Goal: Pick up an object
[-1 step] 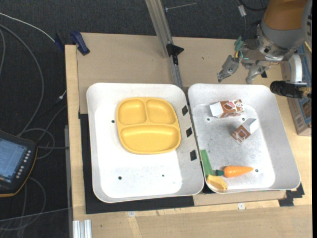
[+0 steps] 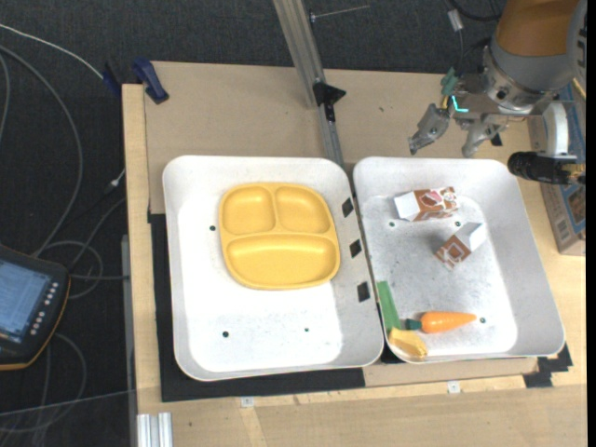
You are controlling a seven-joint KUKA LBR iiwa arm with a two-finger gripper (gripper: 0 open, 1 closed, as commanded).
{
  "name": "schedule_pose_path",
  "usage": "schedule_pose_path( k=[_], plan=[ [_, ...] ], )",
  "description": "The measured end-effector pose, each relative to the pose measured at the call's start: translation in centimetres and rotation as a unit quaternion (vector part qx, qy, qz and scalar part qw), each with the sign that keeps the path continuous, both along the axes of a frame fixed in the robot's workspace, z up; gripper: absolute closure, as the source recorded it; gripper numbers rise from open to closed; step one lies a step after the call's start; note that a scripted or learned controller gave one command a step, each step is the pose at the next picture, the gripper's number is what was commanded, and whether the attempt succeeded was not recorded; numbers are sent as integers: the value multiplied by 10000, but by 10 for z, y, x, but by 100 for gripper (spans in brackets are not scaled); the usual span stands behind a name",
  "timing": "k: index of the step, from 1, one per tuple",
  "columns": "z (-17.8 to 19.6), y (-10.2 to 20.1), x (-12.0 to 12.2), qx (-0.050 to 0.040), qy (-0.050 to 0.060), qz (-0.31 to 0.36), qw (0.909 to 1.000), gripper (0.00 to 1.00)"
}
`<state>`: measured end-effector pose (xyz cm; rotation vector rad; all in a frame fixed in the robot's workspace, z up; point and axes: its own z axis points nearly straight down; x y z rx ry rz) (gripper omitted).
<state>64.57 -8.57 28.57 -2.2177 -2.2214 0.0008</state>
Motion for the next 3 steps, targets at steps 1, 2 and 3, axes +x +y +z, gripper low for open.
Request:
schedule_pose_path(
  k=[1,2,3],
  plan=[
    [-61,4,5,-1,32,-1,10000,0],
    [-105,1,9,-4,26,-7,10000,0],
    [-160,-2,1,-10,-7,-6,10000,0]
  ],
)
